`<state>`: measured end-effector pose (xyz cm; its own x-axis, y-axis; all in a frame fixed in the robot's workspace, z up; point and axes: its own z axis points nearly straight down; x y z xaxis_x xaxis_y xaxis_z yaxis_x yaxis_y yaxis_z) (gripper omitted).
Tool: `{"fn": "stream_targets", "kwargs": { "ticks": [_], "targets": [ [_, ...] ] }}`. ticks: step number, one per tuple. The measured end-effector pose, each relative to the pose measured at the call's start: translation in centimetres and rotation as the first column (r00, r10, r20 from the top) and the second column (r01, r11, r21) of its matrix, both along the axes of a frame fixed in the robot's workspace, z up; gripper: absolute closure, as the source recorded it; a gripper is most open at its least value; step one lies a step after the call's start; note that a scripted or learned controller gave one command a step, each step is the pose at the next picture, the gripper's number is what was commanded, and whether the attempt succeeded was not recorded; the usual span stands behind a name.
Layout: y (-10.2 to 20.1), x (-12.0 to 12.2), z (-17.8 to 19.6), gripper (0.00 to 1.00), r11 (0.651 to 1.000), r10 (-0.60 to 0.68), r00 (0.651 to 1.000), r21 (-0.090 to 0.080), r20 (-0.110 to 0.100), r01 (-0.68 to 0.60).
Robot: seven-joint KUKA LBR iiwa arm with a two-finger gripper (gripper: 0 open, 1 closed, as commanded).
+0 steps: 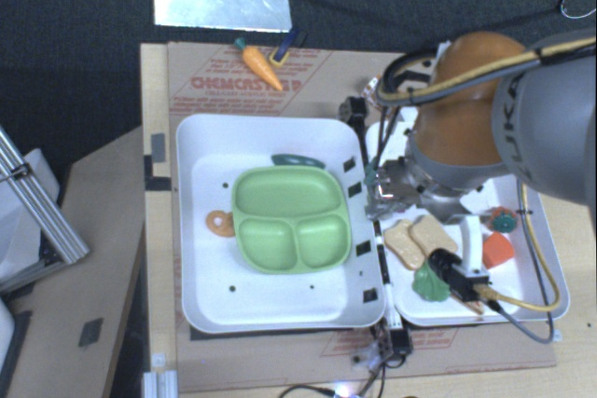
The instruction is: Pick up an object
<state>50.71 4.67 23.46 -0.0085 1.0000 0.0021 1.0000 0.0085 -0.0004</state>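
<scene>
Arm: you see its grey-and-orange bulk looming over the right bin.
Gripper: at that bin's left edge; whether it holds anything, you cannot tell.
Right bin: tan bread-like pieces, green item, orange piece.
Left bin: green divided plate, small orange ring beside it.

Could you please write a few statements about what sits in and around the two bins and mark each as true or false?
1. The green divided plate lies in the left bin. True.
2. The toy carrot lies inside the right bin. False: it lies on the cardboard behind the bins.
3. A small orange ring sits left of the plate. True.
4. The plate's compartments hold food. False: they hold nothing.
</scene>
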Motion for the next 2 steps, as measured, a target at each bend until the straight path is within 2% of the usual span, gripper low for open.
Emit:
{"fn": "stream_targets", "kwargs": {
  "ticks": [1, 2],
  "targets": [
    [2.81, -2.17, -1.61, 1.00, 1.000, -0.001, 1.000, 0.000, -0.001, 0.001],
    [2.70, -1.30, -1.97, 1.00, 1.000, -0.005, 1.000, -0.002, 0.002, 0.005]
  ]
}}
